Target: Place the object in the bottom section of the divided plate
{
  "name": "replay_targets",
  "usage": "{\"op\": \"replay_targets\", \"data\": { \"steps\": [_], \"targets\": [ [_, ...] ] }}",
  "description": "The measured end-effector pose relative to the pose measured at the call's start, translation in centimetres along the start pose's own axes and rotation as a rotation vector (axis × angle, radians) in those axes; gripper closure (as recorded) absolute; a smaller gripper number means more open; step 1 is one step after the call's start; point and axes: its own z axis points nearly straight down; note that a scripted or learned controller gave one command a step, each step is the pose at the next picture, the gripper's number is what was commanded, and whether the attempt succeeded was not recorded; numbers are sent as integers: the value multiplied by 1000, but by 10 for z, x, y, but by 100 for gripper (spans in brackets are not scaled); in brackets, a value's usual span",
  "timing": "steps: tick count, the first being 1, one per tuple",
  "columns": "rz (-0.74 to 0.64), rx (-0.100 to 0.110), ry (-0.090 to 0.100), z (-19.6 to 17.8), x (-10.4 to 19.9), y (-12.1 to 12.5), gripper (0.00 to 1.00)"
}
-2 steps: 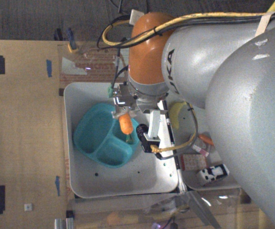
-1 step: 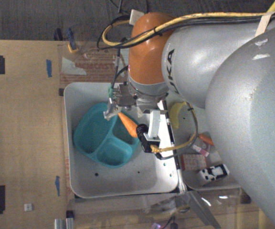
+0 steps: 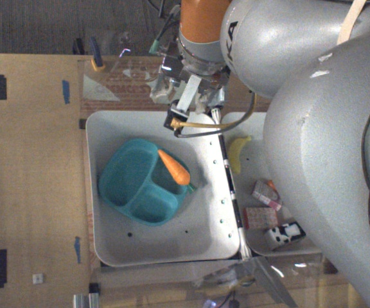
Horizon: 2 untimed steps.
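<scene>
A teal divided plate (image 3: 126, 172) lies tilted in the left white bin (image 3: 172, 242). An orange carrot (image 3: 173, 166) rests slantwise on the plate's right side, its thick end over the rim and its tip pointing up and left. My gripper (image 3: 194, 104) hangs over the bin's far edge, above and a little right of the carrot, apart from it. The wrist and its fittings hide the gripper's tips.
The right bin (image 3: 255, 130) holds a yellow banana-like thing (image 3: 239, 153), a pink packet (image 3: 266, 194), a small printed box (image 3: 260, 218) and a black-and-white toy (image 3: 284, 234). The big grey arm covers most of that bin. A cardboard bench top (image 3: 31, 172) lies to the left.
</scene>
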Motion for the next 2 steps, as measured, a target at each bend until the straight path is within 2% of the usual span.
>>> {"op": "replay_targets", "data": {
  "steps": [1, 2],
  "targets": [
    [647, 0, 1, -91, -42, 15, 0],
    [644, -1, 2, -101, -41, 15, 100]
  ]
}}
